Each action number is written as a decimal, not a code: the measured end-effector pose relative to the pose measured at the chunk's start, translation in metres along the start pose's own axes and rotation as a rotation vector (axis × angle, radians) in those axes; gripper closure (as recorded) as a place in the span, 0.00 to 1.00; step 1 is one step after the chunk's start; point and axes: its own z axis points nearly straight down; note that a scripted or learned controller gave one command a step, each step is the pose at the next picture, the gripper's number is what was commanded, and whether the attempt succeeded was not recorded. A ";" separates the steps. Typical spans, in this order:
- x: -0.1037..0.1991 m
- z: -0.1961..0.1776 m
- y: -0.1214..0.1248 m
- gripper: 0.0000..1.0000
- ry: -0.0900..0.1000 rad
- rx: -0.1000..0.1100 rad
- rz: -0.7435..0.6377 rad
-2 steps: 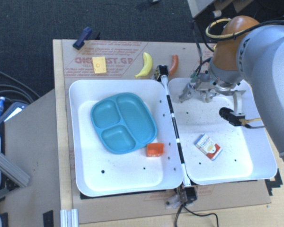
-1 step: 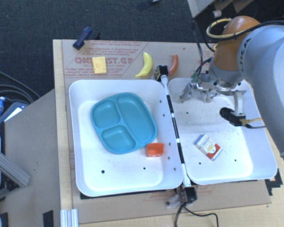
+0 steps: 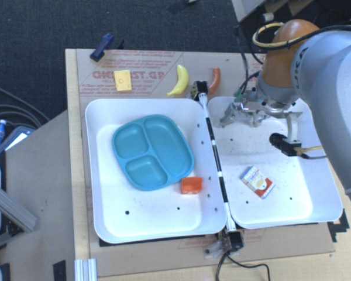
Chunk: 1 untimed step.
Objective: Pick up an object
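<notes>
On bench (image 3: pixel 140 69): two white bins (image 3: pixel 105 215), banana (image 3: pixel 178 81); dark carpet (image 3: pixel 35 16) around.

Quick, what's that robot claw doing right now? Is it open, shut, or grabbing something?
Gripper: over the far end of the right bin, nothing seen between its fingers; open or shut cannot be told.

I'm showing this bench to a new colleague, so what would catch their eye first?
Probably the blue divided plate in the left bin, with a small orange block just beside its lower right edge. Next, the grey arm with its orange band reaching over the right bin, where a small red and white packet lies.
</notes>
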 end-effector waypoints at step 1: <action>-0.002 0.001 -0.041 0.00 0.001 0.002 0.001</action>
